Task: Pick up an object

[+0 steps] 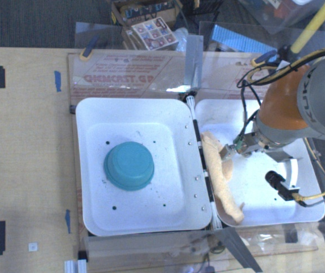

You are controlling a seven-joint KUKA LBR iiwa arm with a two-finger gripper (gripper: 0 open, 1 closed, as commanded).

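Bright even overhead light, white bins [88, 115] glaring, soft shadows, perhaps slightly blurred

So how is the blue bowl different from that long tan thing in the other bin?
The teal bowl is round and sits upside down mid-floor in the left bin; the tan object is long and lies along the right bin's left wall. The end effector is beside the tan object, far from the bowl. Both rest in white bins.
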